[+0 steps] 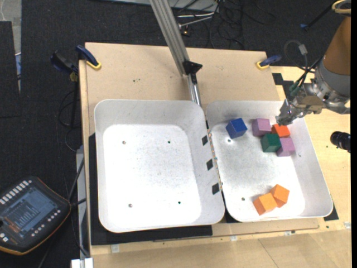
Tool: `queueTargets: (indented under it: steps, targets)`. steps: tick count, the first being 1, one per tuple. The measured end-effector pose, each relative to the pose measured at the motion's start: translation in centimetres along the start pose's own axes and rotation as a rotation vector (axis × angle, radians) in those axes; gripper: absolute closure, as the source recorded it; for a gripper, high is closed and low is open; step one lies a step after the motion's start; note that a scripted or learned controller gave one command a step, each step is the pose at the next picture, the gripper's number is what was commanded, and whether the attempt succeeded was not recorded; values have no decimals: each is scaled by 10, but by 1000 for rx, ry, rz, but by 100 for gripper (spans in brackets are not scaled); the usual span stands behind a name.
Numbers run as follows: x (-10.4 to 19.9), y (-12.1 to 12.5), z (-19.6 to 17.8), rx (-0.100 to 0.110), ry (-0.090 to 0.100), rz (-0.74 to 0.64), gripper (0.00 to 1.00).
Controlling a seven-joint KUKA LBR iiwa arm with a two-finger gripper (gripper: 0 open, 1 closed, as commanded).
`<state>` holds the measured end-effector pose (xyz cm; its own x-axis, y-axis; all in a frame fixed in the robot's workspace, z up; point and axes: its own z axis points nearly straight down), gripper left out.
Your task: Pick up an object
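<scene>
Arm (337,54) is reaching in from 3 o'clock, wrist angled down over the right bin (312,166). Gripper (285,118) is hanging at the bin's 1 o'clock corner, tips just above a tight cluster of blocks. Whether it is parted or closed I cannot tell; the tips are blurring into the blocks beneath.

Cluster: small orange block (281,130) sitting directly under the gripper, purple block (260,127) touching it at 9 o'clock, green block (271,143) just at 6 o'clock of the orange, second purple block (286,146) beside the green at 3 o'clock. Blue block (236,128) is lying apart, at 9 o'clock of the cluster. Two more orange blocks (271,199) are resting together near the bin's 6 o'clock edge, well away from the gripper.

Left bin (106,116) is sitting beside the right one, sharing the centre seam.

Step in hand, as I judge it: final approach to a grasp, likely target the small orange block. Nothing is showing between the fingers, so no hold yet.

Next move is calling for a straight drop with the jaws straddling the orange block alone. Neighbours are pressing close on two sides, so a finger is likely to land on purple or green and nudge the cluster instead of seating cleanly.
</scene>
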<state>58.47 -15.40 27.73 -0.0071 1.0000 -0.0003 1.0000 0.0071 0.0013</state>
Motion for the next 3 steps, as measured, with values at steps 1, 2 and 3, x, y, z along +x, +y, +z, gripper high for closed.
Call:
queueTargets:
  steps: [1, 2, 3]
  targets:
    - [50, 11, 18, 3, 2, 0, 100]
    - [100, 26, 14, -1, 1, -1, 100]
    - [149, 36, 32, 3, 2, -1, 100]
